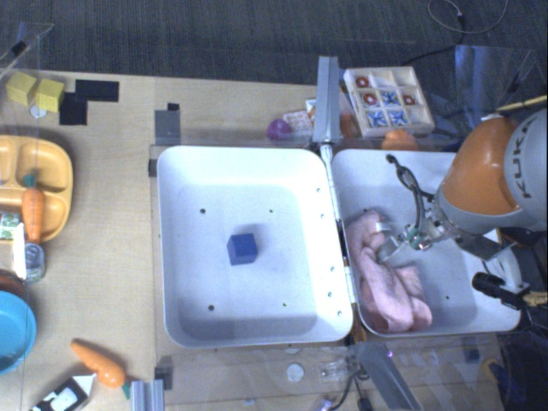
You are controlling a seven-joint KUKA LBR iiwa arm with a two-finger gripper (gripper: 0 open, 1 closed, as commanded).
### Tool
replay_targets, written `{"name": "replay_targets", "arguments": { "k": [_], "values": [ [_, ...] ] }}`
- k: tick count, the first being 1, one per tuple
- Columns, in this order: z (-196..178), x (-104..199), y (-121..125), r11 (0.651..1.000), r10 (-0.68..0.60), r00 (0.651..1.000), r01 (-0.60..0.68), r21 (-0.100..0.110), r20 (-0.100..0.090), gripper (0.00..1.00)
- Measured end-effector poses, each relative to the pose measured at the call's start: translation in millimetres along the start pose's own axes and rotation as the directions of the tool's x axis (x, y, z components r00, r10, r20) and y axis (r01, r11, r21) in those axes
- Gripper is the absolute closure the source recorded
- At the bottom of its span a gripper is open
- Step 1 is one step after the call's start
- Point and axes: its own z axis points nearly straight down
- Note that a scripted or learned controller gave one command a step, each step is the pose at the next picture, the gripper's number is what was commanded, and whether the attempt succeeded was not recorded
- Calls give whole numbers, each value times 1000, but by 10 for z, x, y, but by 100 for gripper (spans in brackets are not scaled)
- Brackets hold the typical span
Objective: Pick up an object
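Reaching in: the grey arm (pixel 492 187) with its orange band enters from 3 o'clock and bends down into the right bin (pixel 454 302).
Gripper: the gripper (pixel 402 245) sits low over the right bin, at the 3 o'clock edge of the pink cloth (pixel 385 276).
Fingers: small metal parts meet the cloth's upper right fold; whether they are open or closed I cannot tell — the tips blur into the cloth. Nothing can be seen clamped between them.
Pink cloth: a soft, crumpled pink bundle, long and lumpy, lying along the left side of the right bin, running from about 12 o'clock down to 6 o'clock, close to the wall shared with the left bin (pixel 248 315).
Blue cube: a small dark blue cube (pixel 243 247) rests alone near the centre of the left bin, well apart from the gripper.
Bins: two shallow white bins side by side on the tabletop (pixel 111 144), touching along the middle.
Tabletop, 9 o'clock side: a yellow tray (pixel 51 165) holding a carrot (pixel 32 214); a blue bowl (pixel 15 330) below it — another carrot (pixel 100 364) toward 7 o'clock.
Tabletop, 12 o'clock side: a game board (pixel 387 99) with red and blue marks behind the right bin.
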Motion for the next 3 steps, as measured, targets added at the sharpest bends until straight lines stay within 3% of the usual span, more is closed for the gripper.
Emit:
{"name": "replay_targets", "arguments": {
  "k": [1, 2, 3],
  "values": [
    [12, 40, 647, 1000, -24, 1000, 24, -1, -1, 0],
    [-8, 255, -39, 997, -74, 997, 74, -1, 0, 0],
    [14, 22, 562, 990, 141, 990, -141, 1, -2, 0]
  ]
}}
